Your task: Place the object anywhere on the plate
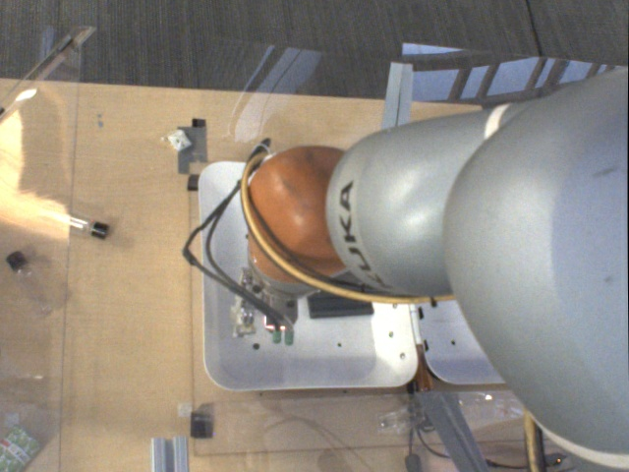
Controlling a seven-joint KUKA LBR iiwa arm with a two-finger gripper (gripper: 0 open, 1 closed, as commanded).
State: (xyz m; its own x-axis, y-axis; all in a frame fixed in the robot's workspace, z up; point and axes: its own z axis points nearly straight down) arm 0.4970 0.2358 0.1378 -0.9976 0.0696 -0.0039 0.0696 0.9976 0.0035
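I am watching the arm (pixel 442 214) leaning over the left bin (pixel 324 367), its orange wrist band (pixel 295 214) hiding most of the floor beneath. The gripper (pixel 263 327) is hanging low over the bin's white floor, and I cannot tell how far it is parted or whether anything is sitting in it (the bulk of the wrist is blocking my line). Just to its right a dark flat shape (pixel 339 308) is lying on the bin floor, too hidden to name. I cannot pick out the object or plate, so I am withholding judgement on weight and grip point.
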